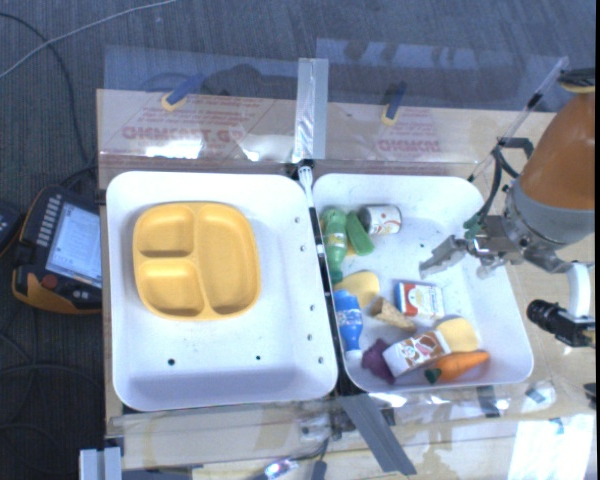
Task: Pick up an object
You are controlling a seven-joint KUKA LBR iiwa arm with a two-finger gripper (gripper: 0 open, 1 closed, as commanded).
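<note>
The right bin (490, 313) holds a jumble of toy food. A green bottle (334, 232) and a small can (381, 218) lie at its far left, and a blue bottle (348, 324) lies along the left wall. A red and white box (418, 298) sits mid-bin, with a carrot (459, 365) and a small carton (416, 351) at the near edge. My gripper (463, 256) hangs over the bin's right half, above and to the right of the red and white box. It is open and there is nothing between its fingers (439, 258).
The left bin (210, 358) holds a yellow divided plate (195, 259). A handheld controller (60, 253) lies on the floor to the left of the bench. The arm's orange band (578, 153) stands over the right bin's far right corner.
</note>
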